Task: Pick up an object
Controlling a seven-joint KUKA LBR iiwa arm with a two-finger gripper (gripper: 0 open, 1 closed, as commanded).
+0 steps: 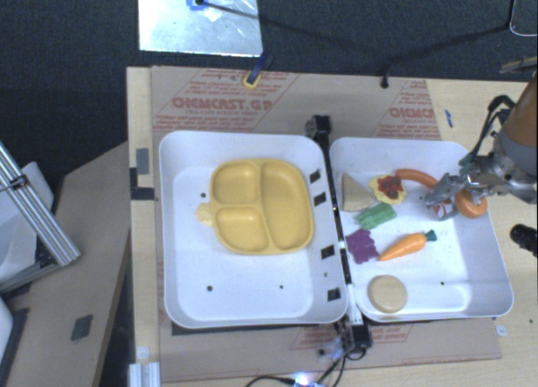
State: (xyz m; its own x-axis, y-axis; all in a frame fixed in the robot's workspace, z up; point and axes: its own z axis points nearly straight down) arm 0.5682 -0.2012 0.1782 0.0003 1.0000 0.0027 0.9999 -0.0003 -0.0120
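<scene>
Camera view: gripper [439, 202] is hovering near the right bin's [487, 293] far right corner, finger state indeterminate. Carrot [403, 246] is looking light, rigid; grasp mid-body.

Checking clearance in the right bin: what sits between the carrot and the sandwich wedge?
In the camera view, the green piece lies between the carrot and the sandwich wedge, close under the wedge; the purple piece sits just left of that line.

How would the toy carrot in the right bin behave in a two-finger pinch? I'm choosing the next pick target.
The carrot looks like smooth moulded plastic, so probably stiff, light and a bit slippery. Its tapered, rounded body lies loose on the right bin floor, so it may roll or squirt out if pinched off-centre; across the thick middle seems safest.
</scene>
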